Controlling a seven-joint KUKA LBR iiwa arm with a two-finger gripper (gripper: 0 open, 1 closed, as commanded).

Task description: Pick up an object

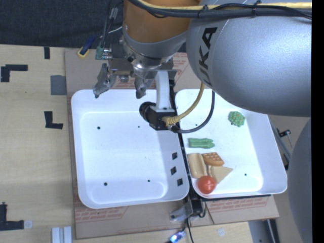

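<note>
The gripper [120, 87] is hanging with its fingers spread and nothing between them, over the far rim of the left bin [86, 186]; the objects are lying in the right bin [268, 186] — red tomato [206, 185], waffle [213, 159], green pod [201, 143], green sprig [236, 118].

Arm [243, 49]: grey, filling the upper right of the frame.
Orange band [152, 9]: top centre, above the wrist.
Gripper [120, 89]: upper centre-left, fingers spread, pointing down, nothing between them.

Red tomato [206, 184], waffle [213, 159], green pod [201, 143], broccoli [236, 118], lying in right bin [263, 151]
</note>
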